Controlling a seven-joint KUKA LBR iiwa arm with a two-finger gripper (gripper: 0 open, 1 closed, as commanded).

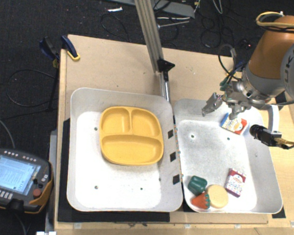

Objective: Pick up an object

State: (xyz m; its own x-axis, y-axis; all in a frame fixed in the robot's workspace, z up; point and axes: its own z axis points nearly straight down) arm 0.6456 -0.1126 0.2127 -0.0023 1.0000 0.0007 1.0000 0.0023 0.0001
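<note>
A: Where does the gripper (223, 107) stand?

B: Above the far end of the right bin (266, 167), fingers spread apart with nothing between them. A small white carton (234, 125) lies just beside it, near the bin's far wall.

A: How will the carton handle?

B: Light and stiff, I judge; pinch it across its narrow sides.

A: Anything in the way?

B: The wall crowds it. A red box (235, 182), green block (197, 184) and round yellow toy (217, 196) sit well apart, at the bin's near end.
</note>
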